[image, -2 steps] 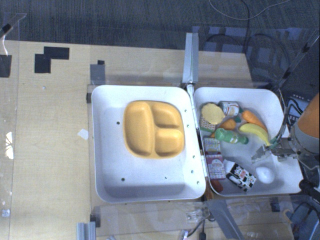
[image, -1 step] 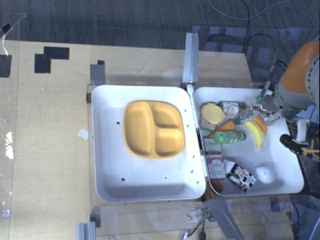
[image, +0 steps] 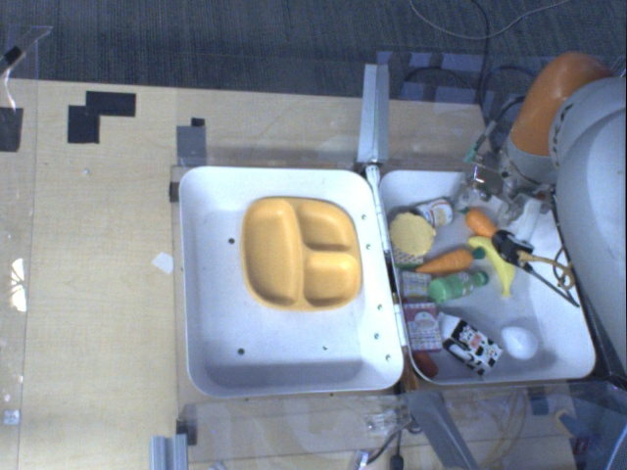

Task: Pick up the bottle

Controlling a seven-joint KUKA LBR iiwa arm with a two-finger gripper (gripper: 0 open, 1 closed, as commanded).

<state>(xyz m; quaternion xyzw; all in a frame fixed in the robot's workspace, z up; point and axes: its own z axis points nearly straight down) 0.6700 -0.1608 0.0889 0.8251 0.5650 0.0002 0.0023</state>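
from the overhead camera i see the green bottle (image: 458, 286) lying on its side in the right bin (image: 558, 360), about mid-bin, its length running left to right. a carrot (image: 446, 260) lies just above it, touching or nearly so, and a yellow banana (image: 497, 267) curves past its right end. a flat printed packet (image: 421, 323) sits just below and left of it, and a round yellow disc (image: 412, 233) sits up and to the left.

my gripper (image: 495, 192) is at the upper right of that bin, under the orange band of the arm (image: 549, 106). i can't tell from this angle how the claw is set; the wrist hardware and cables hide that end. nothing i can see is held in it.

so the bottle lies down-view and a little left of the claw, near but clearly apart, with an orange piece (image: 480, 223), the carrot and the banana's top end between them.

what worries me: the bottle is hemmed in. coming down on it, i judge the claw could land on the carrot or banana instead, or pinch two things together. lying round-sided, the bottle could also roll out toward the packet. the left bin (image: 206, 360) holds just a yellow divided tray (image: 299, 253), well away from this.
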